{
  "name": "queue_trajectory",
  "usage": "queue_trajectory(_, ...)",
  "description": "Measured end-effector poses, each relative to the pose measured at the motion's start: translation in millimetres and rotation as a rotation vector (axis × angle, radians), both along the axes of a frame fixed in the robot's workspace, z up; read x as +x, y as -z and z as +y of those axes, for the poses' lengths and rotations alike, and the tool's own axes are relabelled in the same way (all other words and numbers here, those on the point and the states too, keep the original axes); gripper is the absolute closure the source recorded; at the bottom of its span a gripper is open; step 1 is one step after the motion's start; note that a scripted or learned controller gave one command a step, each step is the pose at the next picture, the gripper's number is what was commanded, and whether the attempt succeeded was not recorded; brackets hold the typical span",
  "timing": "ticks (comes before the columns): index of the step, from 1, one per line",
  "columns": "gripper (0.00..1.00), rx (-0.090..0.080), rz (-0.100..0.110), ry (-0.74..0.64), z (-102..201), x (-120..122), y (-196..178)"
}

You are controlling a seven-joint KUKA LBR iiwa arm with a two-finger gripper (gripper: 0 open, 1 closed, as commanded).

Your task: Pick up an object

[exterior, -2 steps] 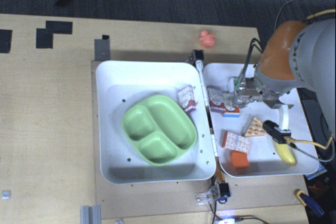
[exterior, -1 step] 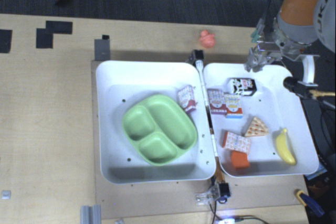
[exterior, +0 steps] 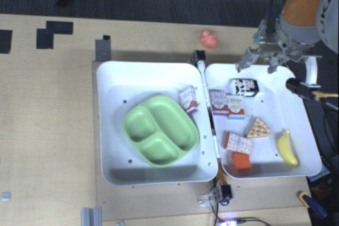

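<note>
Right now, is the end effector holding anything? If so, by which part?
Nothing is held. The end effector hangs open above the far edge of the right bin, with no object between its fingers; the black-and-white carton lies below it, untouched.

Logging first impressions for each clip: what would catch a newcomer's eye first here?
Most likely the big green divided plate lying in the left bin, with a small packet by its upper right rim. Next, the right bin with its scatter of small things, the yellow banana brightest. The gripper hangs over that bin's far edge, fingers spread, holding nothing.
</note>
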State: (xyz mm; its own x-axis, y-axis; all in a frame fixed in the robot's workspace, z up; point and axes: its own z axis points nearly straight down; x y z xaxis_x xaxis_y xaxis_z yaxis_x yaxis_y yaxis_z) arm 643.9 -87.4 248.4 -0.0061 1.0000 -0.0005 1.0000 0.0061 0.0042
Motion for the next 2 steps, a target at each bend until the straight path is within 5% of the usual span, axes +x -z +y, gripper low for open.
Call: queue_trajectory(2,0.0,-0.002,-0.005,0.004,-34.0,-116.3,153.0)
